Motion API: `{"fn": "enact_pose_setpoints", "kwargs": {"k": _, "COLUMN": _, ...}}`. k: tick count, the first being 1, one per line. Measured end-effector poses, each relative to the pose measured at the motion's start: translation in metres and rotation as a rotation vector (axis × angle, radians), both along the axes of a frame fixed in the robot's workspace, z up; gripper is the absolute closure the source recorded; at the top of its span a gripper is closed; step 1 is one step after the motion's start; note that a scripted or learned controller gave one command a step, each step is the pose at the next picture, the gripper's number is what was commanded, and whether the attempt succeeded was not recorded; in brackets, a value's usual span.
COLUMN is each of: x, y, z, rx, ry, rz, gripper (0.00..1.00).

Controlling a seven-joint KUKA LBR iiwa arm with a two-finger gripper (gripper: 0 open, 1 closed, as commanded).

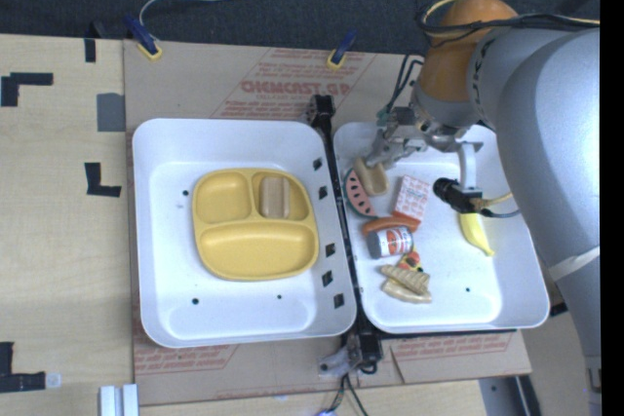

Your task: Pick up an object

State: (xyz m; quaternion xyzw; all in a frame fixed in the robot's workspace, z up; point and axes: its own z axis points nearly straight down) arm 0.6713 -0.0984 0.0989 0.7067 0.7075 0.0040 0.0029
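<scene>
Just on the near side of the red-labelled can [390, 240], a pale layered toy sandwich [407, 283] lies on the floor of the right bin [487, 302]. The can lies on its side with its silver end turned left. To the right of the can and apart from it lies a yellow banana [476, 232]. Left of the can, over the bin walls, a yellow divided tray [255, 253] lies in the left bin [166, 209], with a brown piece [276, 198] in its far right compartment.

Just beyond the can sits a red and white packet [410, 198]. Beyond the can and to its left, a watermelon slice [354, 197] lies close to the bin wall. A tan wedge [370, 176], perhaps bread, overlaps its far edge.

The pincer [378, 157] hangs right over that wedge, farther still from the can. Its metalwork blurs together, so I cannot tell whether it is apart, together or clamped on the wedge.

Farthest from the can, two blue and yellow clamps [146, 42] hold a cardboard sheet [273, 88] to the table [49, 209].
</scene>
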Motion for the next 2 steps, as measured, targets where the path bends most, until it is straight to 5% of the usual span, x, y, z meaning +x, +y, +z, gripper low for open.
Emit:
{"fn": "enact_pose_setpoints", "kwargs": {"k": 1, "x": 0.0, "y": 0.0, "z": 0.0, "rx": 0.0, "ry": 0.001, "rz": 0.0, "gripper": 0.0}}
{"fn": "enact_pose_setpoints", "kwargs": {"k": 2, "x": -0.002, "y": 0.004, "z": -0.012, "rx": -0.003, "ry": 0.005, "rz": -0.001, "gripper": 0.0}}
